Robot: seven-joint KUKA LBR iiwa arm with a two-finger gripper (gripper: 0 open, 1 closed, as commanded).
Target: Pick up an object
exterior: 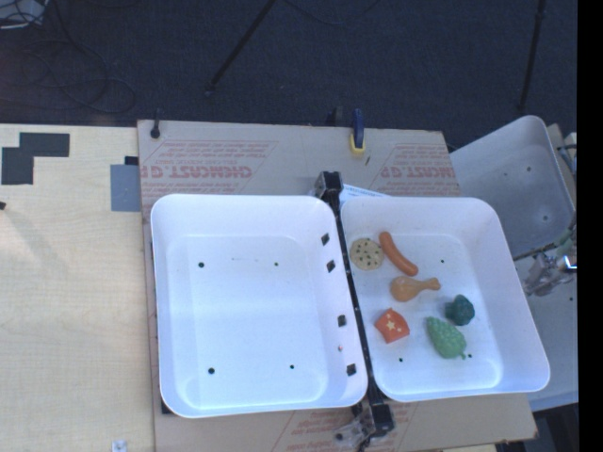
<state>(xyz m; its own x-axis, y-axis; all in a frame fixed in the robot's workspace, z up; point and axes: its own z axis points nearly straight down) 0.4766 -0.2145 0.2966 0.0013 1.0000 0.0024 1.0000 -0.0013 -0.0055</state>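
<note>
The bench (66, 299) ran off the left and bottom edges; the clamp (363, 429) below the bins was cut by the bottom edge — print on the cardboard (236, 163) too small to read.

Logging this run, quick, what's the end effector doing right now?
End effector: at the frame's right edge, beyond the right bin; open or closed cannot be told.

On my bench (66, 281) a printed cardboard sheet (245, 163) lies under two shallow white bins set side by side. The left bin (170, 299) and the right bin (513, 281) are joined by black clips (341, 320) along their shared edge. A blue-and-yellow clamp (357, 132) grips the cardboard's far edge. Beyond the bench's far edge, cables (57, 36) trail over dark floor (396, 55).
</note>
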